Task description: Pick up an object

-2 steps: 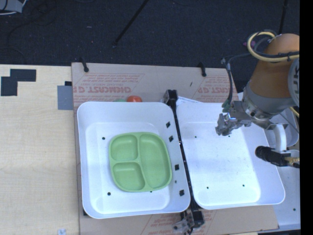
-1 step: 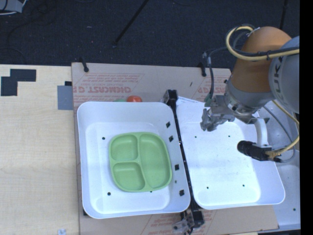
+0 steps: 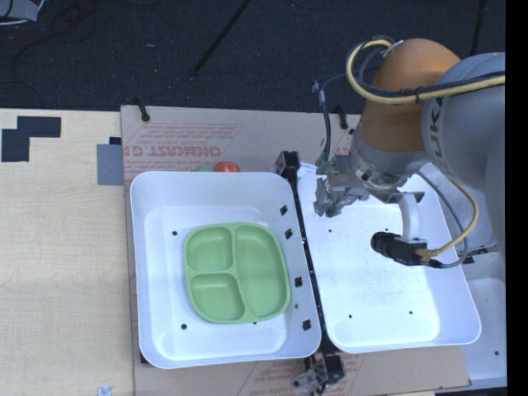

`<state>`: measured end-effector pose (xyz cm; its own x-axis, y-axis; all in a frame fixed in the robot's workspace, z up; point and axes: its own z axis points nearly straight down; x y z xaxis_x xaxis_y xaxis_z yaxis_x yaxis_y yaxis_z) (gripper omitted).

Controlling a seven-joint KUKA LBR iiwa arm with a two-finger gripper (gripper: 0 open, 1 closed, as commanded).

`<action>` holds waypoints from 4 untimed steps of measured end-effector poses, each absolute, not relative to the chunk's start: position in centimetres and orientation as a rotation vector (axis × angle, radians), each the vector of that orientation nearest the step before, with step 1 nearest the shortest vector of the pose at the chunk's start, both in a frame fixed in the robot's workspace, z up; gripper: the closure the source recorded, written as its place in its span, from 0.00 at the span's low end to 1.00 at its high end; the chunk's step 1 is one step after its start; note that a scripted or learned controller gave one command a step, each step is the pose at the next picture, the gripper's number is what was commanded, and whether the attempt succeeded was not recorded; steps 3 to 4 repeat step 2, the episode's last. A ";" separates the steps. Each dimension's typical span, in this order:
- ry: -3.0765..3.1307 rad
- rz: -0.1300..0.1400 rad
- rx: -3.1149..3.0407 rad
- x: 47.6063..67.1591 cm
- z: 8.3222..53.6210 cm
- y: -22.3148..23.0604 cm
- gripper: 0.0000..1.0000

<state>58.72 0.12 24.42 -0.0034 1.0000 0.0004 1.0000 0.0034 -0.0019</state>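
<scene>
I have the arm (image 3: 437, 114) reaching in from the right over the right bin (image 3: 388, 304), with the claw (image 3: 328, 198) hanging near that bin's upper left corner, just beside the divider between the two bins. I cannot tell from this angle whether the claw is wide or narrow, and I see nothing gripped in it. The one thing I judge worth picking is the green divided plate (image 3: 237, 272), lying flat in the middle of the left bin (image 3: 157, 304), well apart from the claw. I read this as the approach step, with no grasp made. The next move calls for crossing the divider to the left bin, then coming down over the plate's rim, since a flat plate offers little else to pinch
</scene>
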 end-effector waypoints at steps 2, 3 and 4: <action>-2.224 0.002 -2.215 60.1 24.3 10.5 1.00; -2.224 0.002 -2.215 60.1 24.3 10.5 1.00; -2.224 0.002 -2.215 60.1 24.3 10.5 1.00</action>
